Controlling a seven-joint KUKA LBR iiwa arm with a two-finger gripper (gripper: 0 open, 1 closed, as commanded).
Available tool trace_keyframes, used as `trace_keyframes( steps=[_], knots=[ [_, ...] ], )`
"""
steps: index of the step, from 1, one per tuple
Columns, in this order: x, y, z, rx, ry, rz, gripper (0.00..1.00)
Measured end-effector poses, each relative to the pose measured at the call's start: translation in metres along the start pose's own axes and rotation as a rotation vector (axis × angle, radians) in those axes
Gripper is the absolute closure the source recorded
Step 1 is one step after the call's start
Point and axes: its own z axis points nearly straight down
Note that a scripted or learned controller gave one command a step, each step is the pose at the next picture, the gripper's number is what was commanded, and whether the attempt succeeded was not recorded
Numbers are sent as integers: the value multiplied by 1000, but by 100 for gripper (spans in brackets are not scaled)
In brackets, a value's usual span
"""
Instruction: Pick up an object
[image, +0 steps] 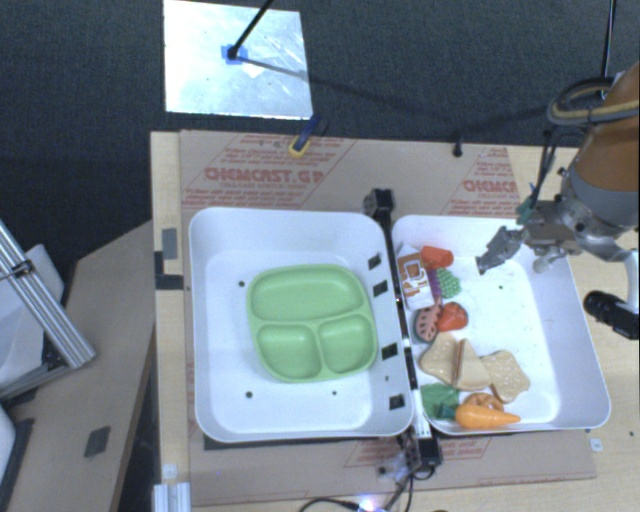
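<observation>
- gripper (494, 253) hovers over the right bin (560, 330), near its far edge; fingers slightly apart, nothing between them
- toy food cluster (455, 345) along that bin's left wall, clear of the gripper
- green divided tray (310, 320) sits mid left bin (290, 400)

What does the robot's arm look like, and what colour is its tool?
The arm is grey metal with an orange band above the wrist and looped cables near its top. Its tool is small, grey and silvery, with two thin fingers at the tip.
</observation>
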Motion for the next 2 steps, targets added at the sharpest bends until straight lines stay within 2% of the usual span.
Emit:
trace_keyframes(
  steps=[1,2],
  knots=[
    [0,2,-5,-10,-1,-2,0],
    [3,7,56,-5,0,0,0]
  ],
)
